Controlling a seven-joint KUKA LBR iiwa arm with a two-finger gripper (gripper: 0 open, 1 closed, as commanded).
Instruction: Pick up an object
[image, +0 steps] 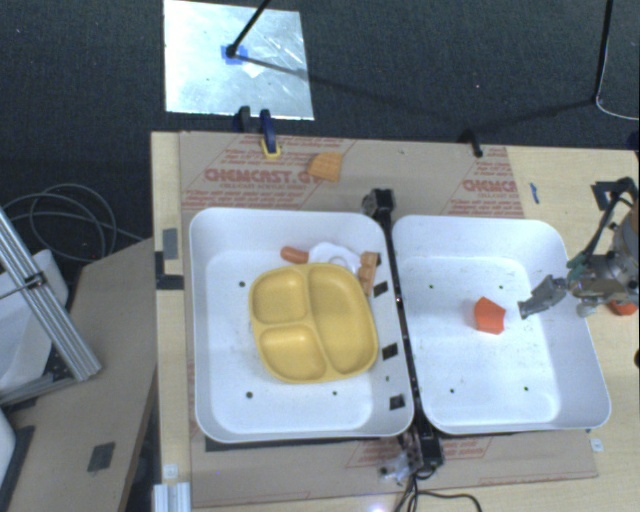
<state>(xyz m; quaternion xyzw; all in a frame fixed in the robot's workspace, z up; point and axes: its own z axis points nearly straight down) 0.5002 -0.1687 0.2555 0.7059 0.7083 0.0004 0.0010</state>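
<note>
While the tool hangs over the right bin near its right wall, I cannot tell how it is set. Just to its left, apart from it, an orange block sits on the bin floor with bare white floor on every side. A yellow divided tray crowds the middle of the left bin; small orange pieces lie at the tray's far edge.
</note>
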